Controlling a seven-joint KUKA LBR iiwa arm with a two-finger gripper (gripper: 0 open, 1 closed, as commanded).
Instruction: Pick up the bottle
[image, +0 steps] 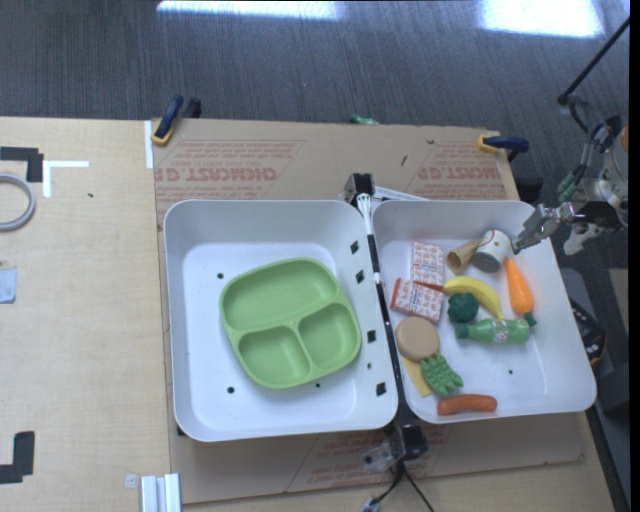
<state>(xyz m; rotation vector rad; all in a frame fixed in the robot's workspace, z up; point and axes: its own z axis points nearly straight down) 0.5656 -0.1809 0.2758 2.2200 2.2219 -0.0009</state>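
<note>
Well, the gripper (530, 232) is hovering at the right bin's (560, 395) two o'clock, grip unreadable; the green bottle (497, 331) is lying jammed against banana (474, 291) and carrot (518, 287), inviting a mis-grab.

A: Where does the camera sit?

B: High above the surface (80, 380), fixed, looking down at a slant. The far edge, with a strip of dark floor (300, 60), lies toward twelve o'clock.

A: How near is it?

B: Moderately far. Both white bins fit whole: the left bin (190, 330) near the centre, the right bin (560, 370) toward three o'clock. Cardboard (300, 160) under them shows past their rims.

A: And the arm's side?

B: Three o'clock. The claw (545, 225) enters there, near the right bin's far corner, toward two o'clock.
</note>
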